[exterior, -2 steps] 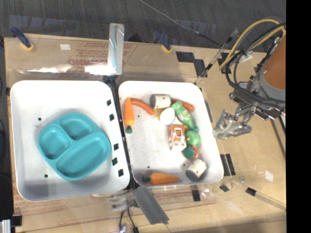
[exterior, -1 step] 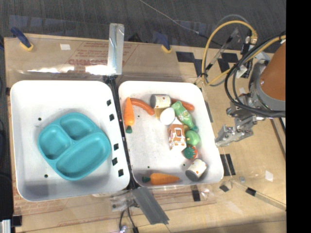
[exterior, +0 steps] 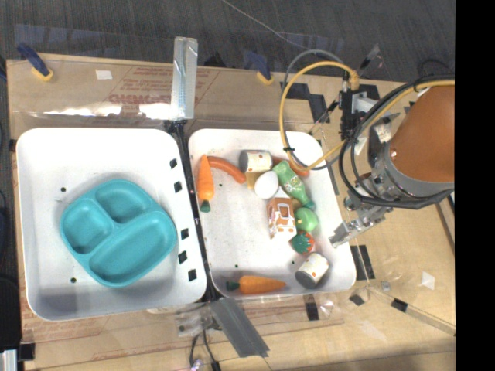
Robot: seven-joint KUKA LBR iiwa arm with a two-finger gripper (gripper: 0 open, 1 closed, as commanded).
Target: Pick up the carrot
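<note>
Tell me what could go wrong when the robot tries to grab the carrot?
1. More than one orange carrot-like thing lies in the right white bin: one at its left wall, one at the bottom edge. The arm might choose wrongly.
2. Both lie close to bin walls, so the metal two-finger gripper, now outside the bin's right rim, could bump a wall.
3. The white egg and green toys crowd the middle and could get knocked.
</note>
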